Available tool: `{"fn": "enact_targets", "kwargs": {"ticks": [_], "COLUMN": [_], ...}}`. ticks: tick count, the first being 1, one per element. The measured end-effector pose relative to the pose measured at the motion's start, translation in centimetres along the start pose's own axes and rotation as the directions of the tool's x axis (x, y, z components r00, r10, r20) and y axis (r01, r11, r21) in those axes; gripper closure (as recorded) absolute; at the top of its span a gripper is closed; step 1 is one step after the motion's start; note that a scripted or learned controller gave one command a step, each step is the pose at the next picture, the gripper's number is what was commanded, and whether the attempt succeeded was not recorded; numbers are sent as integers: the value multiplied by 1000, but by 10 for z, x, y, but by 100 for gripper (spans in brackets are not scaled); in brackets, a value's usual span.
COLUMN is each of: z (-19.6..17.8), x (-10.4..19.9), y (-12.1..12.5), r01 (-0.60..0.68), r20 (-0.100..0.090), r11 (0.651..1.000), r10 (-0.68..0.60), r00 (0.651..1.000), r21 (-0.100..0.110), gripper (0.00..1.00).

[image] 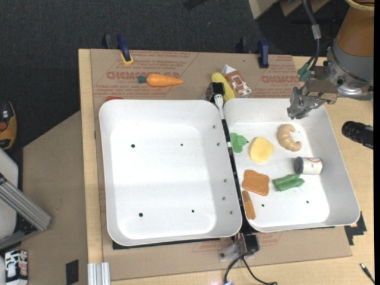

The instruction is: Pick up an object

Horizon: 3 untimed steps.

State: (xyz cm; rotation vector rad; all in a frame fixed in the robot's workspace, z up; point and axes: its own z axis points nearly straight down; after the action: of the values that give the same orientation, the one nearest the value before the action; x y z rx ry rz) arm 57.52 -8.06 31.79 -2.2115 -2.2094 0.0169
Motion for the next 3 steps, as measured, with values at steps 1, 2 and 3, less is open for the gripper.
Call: {"fn": "enact_targets", "kwargs": {"ticks": [1,2,3], "z": [-145,-224,-218], "x": [4,18,18], "y": [31,0,1], "r01": [3,3,2], "r20": [7,5,4], "r11": [999,999,1000], "r10": [-3,-3,-2], "r00": [1000,1000,1000], "r21": [-37,-32,-20], "gripper": [100,100,0]}}
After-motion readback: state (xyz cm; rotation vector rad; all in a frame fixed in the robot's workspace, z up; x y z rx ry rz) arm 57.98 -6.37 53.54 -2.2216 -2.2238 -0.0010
